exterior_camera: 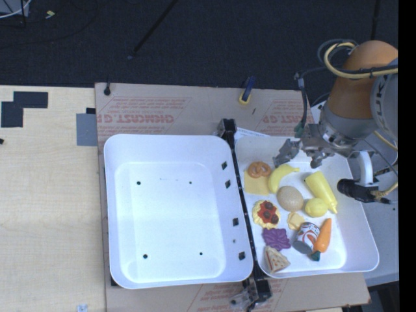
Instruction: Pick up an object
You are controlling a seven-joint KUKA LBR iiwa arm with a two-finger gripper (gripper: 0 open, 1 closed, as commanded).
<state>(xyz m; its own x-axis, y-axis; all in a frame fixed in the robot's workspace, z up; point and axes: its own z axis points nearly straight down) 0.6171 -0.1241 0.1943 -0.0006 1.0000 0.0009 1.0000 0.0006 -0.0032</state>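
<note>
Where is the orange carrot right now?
The carrot lies in the right bin, near its front right corner, leaning against the can and below the lemon.

My bench [45, 194] is pale wood, and on it lies a brown cardboard sheet [162, 112] printed with red lettering. On that sheet sit my two shallow white bins, touching side by side: the left bin [117, 207] and the right bin [361, 246]. A blue and yellow clamp [246, 91] grips the cardboard's far edge.
</note>
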